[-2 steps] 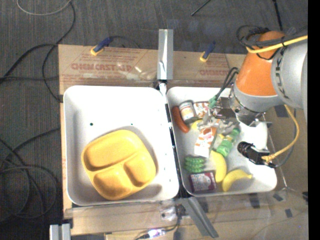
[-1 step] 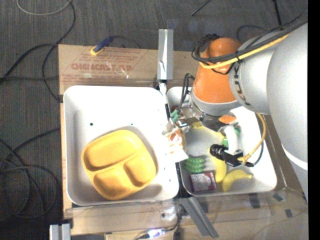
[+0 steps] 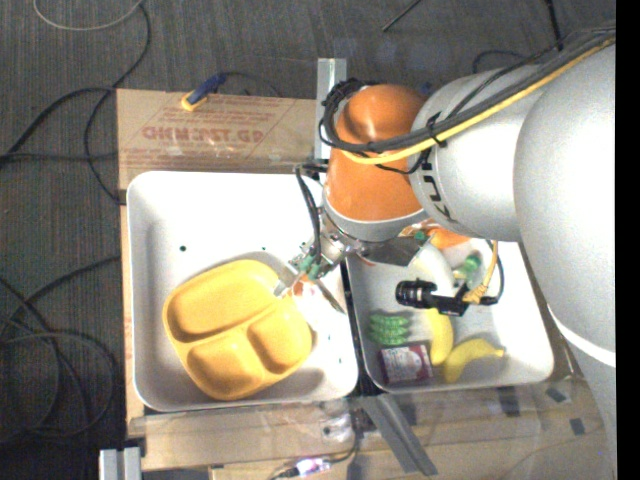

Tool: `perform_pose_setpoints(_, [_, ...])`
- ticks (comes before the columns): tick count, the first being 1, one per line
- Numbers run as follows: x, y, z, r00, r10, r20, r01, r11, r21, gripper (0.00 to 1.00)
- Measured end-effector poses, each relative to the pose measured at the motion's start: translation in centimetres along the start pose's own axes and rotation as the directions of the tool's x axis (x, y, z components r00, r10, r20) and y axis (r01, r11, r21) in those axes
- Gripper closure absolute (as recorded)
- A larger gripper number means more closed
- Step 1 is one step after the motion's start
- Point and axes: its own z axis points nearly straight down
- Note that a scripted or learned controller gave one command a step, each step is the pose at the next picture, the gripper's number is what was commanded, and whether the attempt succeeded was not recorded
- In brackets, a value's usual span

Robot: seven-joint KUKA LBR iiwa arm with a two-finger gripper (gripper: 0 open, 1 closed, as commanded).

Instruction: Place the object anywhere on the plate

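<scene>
Camera view: the gripper hangs at frame centre over the yellow plate's upper-right rim in the left bin, jaws narrow around a small green-and-orange object (identity unclear).

The brown cardboard at about eleven o'clock has red printed letters, but they are too blurry to read.

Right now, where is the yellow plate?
In the camera view, the yellow plate lies in the left bin, toward its near right corner. The gripper hangs at the plate's upper right edge.
</scene>
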Motion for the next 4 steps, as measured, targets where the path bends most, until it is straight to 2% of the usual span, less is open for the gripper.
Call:
perform_pose_setpoints(1, [0.0, 0.0, 0.0, 1.000, 0.000, 0.000, 0.000, 1.000, 0.000, 0.00])
perform_pose_setpoints(2, [7.9, 3.3, 6.9, 1.000, 0.003, 0.015, -0.002, 0.999, -0.044, 0.00])
perform_pose_setpoints(3, [11.9, 5.0, 8.5, 0.994, 0.109, 0.025, -0.108, 0.993, -0.046, 0.00])
perform_pose_setpoints(4, [12.2, 4.9, 8.0, 0.994, 0.105, 0.016, -0.104, 0.994, -0.033, 1.00])
